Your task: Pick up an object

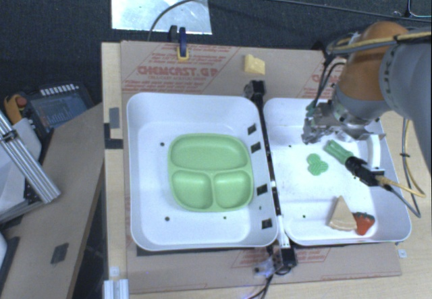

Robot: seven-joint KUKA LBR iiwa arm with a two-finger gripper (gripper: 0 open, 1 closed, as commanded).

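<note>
Noted grey arm (395, 78) with orange band reaching in from the right, wrist bent down over the right bin (297, 189). Placed the claw (315, 130) low in that bin's far-left part, close to the back wall. Could not tell whether clenched or released: tip too blurred and crowded with metal. Nothing seen gripped in it.

Logged small green lobed piece (317, 165) flat on the bin floor, near the claw, on its near side and about in line with it. Apart from the claw, not touching. Bare white floor visible between the two.

Also a green cylinder (335, 150), tilted, just beside the lobed piece on its far-right side, close under the wrist. Unclear whether touching the claw.

Found a tan wedge (341, 214) in the near-right corner of the same bin, with a red piece (365, 224) touching its right side. Both well apart from the claw.

Left bin (145, 156): pale green divided plate (208, 171) lying flat near the middle, three compartments.

Beyond the bins, a yellow block (254, 64) on the bench.
</note>
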